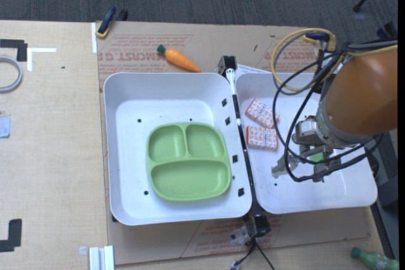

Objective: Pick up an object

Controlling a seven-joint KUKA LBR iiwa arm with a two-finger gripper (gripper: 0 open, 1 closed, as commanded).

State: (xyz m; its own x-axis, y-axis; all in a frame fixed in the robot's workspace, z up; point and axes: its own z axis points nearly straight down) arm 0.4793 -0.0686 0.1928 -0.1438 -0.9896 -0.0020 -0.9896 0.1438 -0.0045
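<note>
The gripper (302, 169) is being seen low over the right bin (354, 196), its fingers largely masked by the arm's orange band (367, 95) and a tangle of black cables (297, 136); whether they are spread or closed cannot be told, and nothing is being shown between them. Two small pink-and-white patterned packets (261, 124), flat and rectangular, are lying near the right bin's left wall, just beside the gripper's reach but apart from it. A smooth green divided plate (188, 161), with three rounded compartments, is resting in the left bin (120, 136). Both bins are glossy white plastic, shallow with rounded corners, and are being borne by a sheet of printed brown cardboard (145, 47). A toy carrot (179, 58) is lying on that cardboard behind the left bin. A green bottle (376, 257) is being cut off at the lower right edge.
</note>
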